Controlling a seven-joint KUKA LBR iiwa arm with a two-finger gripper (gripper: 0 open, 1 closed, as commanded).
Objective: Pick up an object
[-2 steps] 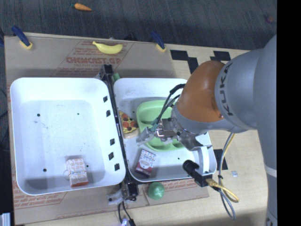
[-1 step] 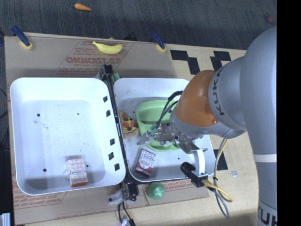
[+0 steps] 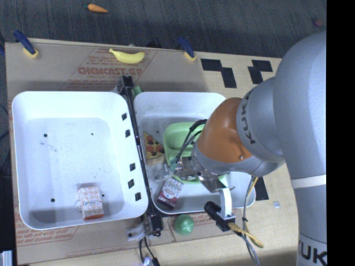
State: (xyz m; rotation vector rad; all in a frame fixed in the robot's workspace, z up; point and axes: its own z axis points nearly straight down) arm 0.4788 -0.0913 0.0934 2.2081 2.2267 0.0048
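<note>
Low over the right bin [image 3: 166, 101], the gripper [image 3: 180, 173] is largely masked by the arm's orange band [image 3: 222, 140] and grey wrist, so its state cannot be told from above. Just beside it, toward the bin's near-left corner, lies a small red-and-white packet [image 3: 171, 192], tilted; whether the gripper touches it is not clear. A pale green bowl-like object [image 3: 180, 137] sits in the middle of the same bin, its right half hidden beneath the arm, and a yellow-and-red item [image 3: 152, 146] lies against the bin's left wall, too small to identify. In the left bin [image 3: 33, 104], well apart from the arm, 1 orange-and-white carton [image 3: 90, 201] rests near the front edge. Black clips hold the 2 bins together along their shared rim. Outside the bins, a green ball [image 3: 183, 224] sits on the cardboard-covered bench [image 3: 83, 71] just in front of the right bin, a yellow banana [image 3: 127, 55] lies behind the bins, and an orange carrot-shaped object [image 3: 97, 8] lies on the dark floor beyond.
</note>
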